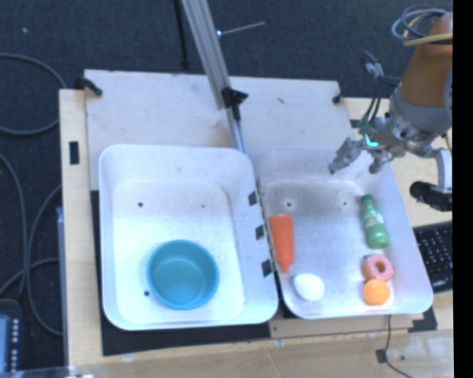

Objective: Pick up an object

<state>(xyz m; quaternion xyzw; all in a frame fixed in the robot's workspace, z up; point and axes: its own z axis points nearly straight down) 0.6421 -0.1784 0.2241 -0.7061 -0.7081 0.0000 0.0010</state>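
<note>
Green bottle (373, 221) bears a label too small to read; upper right of frame, the gripper (360, 158) hangs spread wide, holding nothing.

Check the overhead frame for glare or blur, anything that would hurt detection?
Camera view: the left bin is washed out, its rim and floor blending into flat white; the blue bowl reads clearly against it. The right bin is greyer with a soft dark smudge mid-floor. The gripper is soft, fine detail lost. The white egg has low contrast.
</note>
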